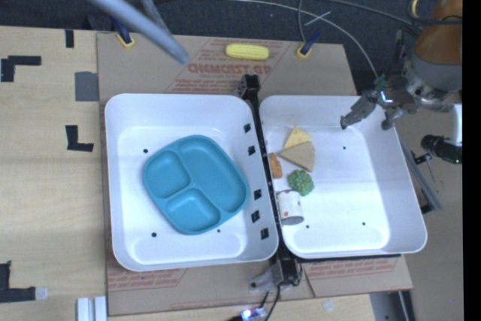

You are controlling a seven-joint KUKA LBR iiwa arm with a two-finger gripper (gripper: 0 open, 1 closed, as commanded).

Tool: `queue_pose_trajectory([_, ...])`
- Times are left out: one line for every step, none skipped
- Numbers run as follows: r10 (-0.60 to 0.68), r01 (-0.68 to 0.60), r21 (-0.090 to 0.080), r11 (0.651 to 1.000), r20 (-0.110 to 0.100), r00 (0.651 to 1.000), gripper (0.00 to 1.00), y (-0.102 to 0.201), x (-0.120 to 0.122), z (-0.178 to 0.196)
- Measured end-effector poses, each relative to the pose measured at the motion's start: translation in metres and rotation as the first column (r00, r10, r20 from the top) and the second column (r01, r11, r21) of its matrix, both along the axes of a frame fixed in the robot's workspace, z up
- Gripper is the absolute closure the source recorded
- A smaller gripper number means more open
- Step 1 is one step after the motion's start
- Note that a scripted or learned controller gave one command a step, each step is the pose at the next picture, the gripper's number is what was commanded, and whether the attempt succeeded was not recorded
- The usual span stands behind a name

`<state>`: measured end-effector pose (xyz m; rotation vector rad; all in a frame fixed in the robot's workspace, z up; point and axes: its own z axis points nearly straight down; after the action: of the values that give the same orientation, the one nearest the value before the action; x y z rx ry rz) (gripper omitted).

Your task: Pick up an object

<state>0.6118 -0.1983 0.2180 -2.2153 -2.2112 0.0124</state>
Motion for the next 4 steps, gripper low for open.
queue_pose_trajectory([0.003,-0.003,-0.003,1.0,0.013,1.0,0.0,0.0,0.003,0.007])
queue_pose_trajectory([0.002,-0.002,-0.003,1.0,0.008,1.0,0.0,-0.005,0.002,-0.038])
queue_pose_trajectory([0.003,-0.003,-0.003,1.0,0.008,1.0,0.0,-0.008,0.002,-0.083])
queue_pose_trajectory([0.004,-0.004,-0.006,1.0,0.015,1.0,0.0,-0.007,0.002,-0.134])
